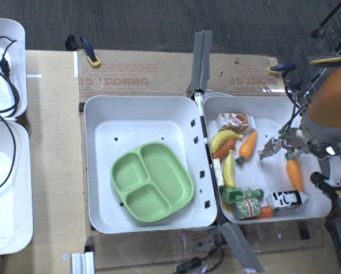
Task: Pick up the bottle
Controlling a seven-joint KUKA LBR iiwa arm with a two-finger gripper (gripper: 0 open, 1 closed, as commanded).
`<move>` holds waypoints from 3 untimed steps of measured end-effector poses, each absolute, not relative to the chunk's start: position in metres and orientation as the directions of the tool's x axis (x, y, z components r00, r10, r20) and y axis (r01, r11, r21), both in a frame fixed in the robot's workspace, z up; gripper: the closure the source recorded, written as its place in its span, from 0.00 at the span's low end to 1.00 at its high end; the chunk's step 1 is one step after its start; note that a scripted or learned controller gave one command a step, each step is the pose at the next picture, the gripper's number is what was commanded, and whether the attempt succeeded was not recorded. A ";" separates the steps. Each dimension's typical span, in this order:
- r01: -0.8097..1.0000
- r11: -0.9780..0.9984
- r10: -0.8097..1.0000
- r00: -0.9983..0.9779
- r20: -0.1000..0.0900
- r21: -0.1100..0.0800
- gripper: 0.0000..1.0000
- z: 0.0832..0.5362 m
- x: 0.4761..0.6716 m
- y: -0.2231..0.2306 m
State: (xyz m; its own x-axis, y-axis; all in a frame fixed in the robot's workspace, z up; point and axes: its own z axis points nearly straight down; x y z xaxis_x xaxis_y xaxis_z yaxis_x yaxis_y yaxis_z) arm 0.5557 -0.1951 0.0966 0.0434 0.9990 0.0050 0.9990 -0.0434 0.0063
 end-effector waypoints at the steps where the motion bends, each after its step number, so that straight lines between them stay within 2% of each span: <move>1: 0.996 -0.087 0.996 0.087 0.002 0.007 0.00 0.095 0.563 -0.182; 2: 0.999 -0.032 0.999 0.032 -0.009 -0.022 0.00 0.095 0.653 -0.136; 3: 0.995 -0.100 0.995 0.100 -0.001 -0.002 0.00 0.091 0.553 -0.146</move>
